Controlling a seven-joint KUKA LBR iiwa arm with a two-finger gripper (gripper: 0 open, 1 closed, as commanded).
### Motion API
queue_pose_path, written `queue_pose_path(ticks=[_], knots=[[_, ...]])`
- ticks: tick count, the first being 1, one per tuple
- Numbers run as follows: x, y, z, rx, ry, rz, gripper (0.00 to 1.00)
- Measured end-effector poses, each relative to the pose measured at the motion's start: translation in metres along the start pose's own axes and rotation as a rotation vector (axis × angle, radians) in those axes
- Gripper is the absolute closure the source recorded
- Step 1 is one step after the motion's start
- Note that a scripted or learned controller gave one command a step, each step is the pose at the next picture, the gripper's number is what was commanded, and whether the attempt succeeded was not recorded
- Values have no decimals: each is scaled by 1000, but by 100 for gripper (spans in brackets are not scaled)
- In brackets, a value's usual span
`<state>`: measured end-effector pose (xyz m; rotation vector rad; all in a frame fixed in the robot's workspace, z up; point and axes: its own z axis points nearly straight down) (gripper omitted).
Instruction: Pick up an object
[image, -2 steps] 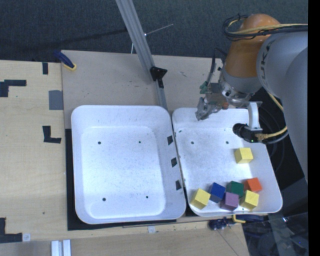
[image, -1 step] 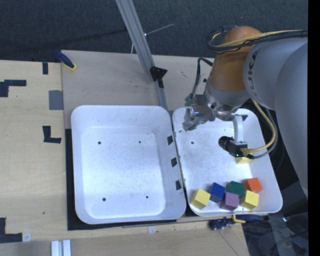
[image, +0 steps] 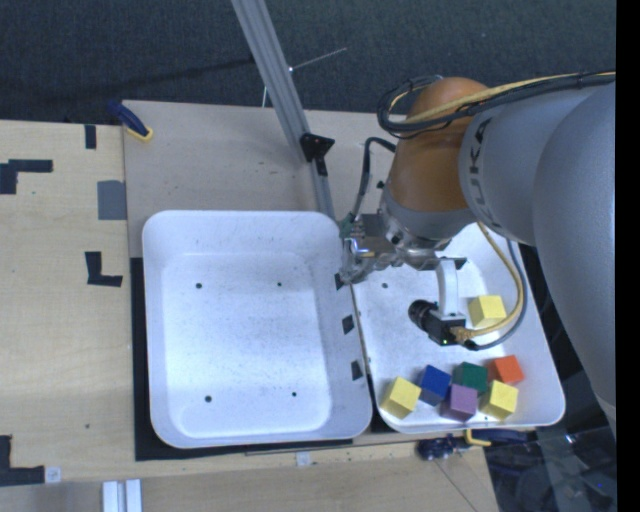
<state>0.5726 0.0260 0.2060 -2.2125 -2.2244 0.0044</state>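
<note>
Several coloured blocks lie in the right bin (image: 545, 385). One yellow block (image: 487, 310) sits alone near the right wall. Along the front wall cluster an orange block (image: 508, 369), a green block (image: 470, 376), a blue block (image: 435, 381), a purple block (image: 462, 400) and two more yellow blocks (image: 402, 397) (image: 502, 400). My gripper (image: 356, 262) hangs over the right bin's back left corner, by the wall it shares with the left bin, well away from the blocks. The wrist hides much of the right bin's back part.
The left bin (image: 155, 300) lies beside the right one, their rims touching. A slanted grey metal pole (image: 285, 90) runs down to the back edge between the bins. Bare bench lies to the left, with black tape marks (image: 97, 268).
</note>
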Motion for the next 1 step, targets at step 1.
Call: queue_pose_path(ticks=[1], knots=[[50,-32,-5,-1,1,-2,100]])
